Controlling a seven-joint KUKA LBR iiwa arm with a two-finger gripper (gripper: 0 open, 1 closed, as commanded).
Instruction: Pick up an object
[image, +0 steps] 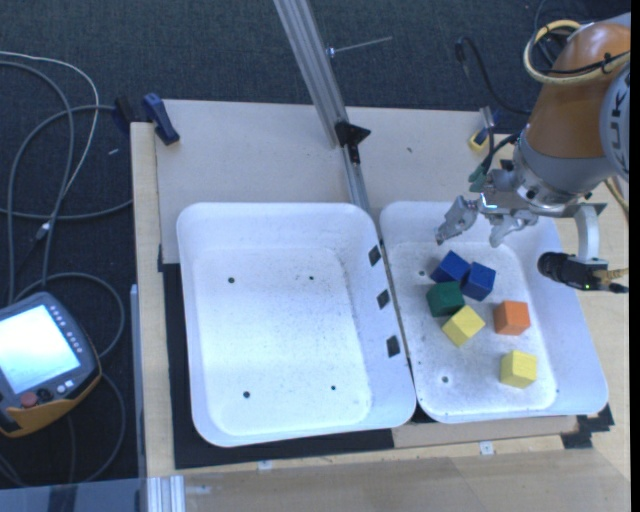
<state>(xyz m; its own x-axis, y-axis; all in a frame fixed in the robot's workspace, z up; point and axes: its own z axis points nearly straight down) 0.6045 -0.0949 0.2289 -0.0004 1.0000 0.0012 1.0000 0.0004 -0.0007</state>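
The grey robot arm with its orange band (585, 60) reaches in at the upper right of the frame, and its two-finger gripper (478, 227) hangs over the top edge of the right shallow white plastic bin (575, 340). The gripper is released: its two fingers are spread apart with nothing between them.

Six small cubes lie in the right bin, all below the gripper. Two dark blue cubes sit side by side, one (450, 267) to the left and one (479, 280) to the right, touching or nearly so. A green cube (445, 298) lies just below the left blue one. A yellow cube (463, 325) rests just below the green one, an orange cube (511, 316) lies to its right, and a second yellow cube (518, 368) sits apart toward the lower right of the bin.

The left shallow white plastic bin (200, 240) occupies the middle of the light wooden desk (250, 150).
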